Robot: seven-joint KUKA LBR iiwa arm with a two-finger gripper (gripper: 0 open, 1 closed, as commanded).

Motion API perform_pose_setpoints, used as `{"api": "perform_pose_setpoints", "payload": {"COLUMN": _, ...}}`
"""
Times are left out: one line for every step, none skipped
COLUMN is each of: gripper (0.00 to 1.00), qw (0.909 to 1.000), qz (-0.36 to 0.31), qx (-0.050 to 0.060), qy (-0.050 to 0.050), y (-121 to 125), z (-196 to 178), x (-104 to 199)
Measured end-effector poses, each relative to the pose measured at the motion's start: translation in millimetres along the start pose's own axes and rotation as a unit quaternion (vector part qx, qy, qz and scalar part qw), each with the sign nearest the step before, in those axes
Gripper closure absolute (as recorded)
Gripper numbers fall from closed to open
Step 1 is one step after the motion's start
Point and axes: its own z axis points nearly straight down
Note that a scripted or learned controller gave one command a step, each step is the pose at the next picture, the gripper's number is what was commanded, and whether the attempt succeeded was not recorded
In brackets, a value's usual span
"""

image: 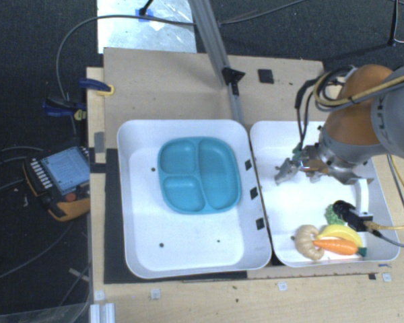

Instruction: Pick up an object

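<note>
the hand hangs over the right bin, near its upper left part; whether it is apart or together cannot be told. the toy foods, a carrot, a banana and a beige piece, lie clustered in that bin's lower right corner, well apart from the hand. a blue divided plate sits in the left bin.

A robotics lab: a cardboard-topped bench on dark carpet, loose cables, clamps.
</note>
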Motion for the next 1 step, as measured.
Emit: {"api": "perform_pose_setpoints", "payload": {"gripper": 0.00, "qw": 1.0000, "qz": 0.000, "qx": 0.000, "qy": 0.000, "y": 0.2, "z": 51.9, "x": 0.1}}
